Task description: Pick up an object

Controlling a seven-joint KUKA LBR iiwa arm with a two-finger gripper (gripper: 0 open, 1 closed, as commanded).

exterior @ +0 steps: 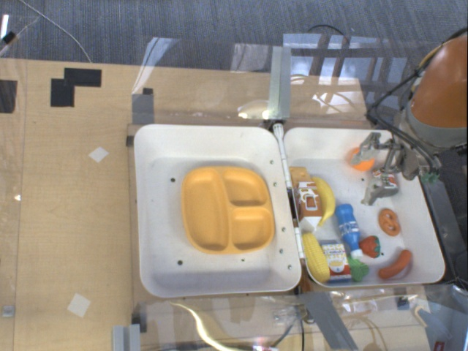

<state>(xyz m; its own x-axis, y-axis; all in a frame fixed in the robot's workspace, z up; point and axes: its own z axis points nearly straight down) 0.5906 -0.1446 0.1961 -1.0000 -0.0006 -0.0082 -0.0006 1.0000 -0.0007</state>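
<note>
Two shallow white plastic bins sit side by side on the wooden table (66, 218). The left bin (157, 196) holds just a yellow plastic divided plate (227, 209), sitting roughly in the middle of it.

The right bin (322, 148) is where all the toy food is. Along its left wall: a brown boxy carton (308, 198) with a yellow plastic banana (325, 199) curved next to it, and further toward the table's near edge a yellow toy corn cob (314, 254) and a small printed box (335, 259). A blue plastic bottle (347, 227) lies in the middle, long axis running roughly from the far edge to the near edge, cap toward the far side. Just beside its near end there's a red strawberry-looking piece (371, 246) and something green (358, 270). Over by the right wall — an orange round slice (389, 221) and a reddish toy sausage (395, 264) lying at a slant near the bin's near right corner.

The grey metal claw (383, 172) hangs over the far right part of the right bin, right by a small orange toy piece (361, 159) — can't tell if it's touching. Fingers look spread apart, nothing between them as far as I can see.
</note>
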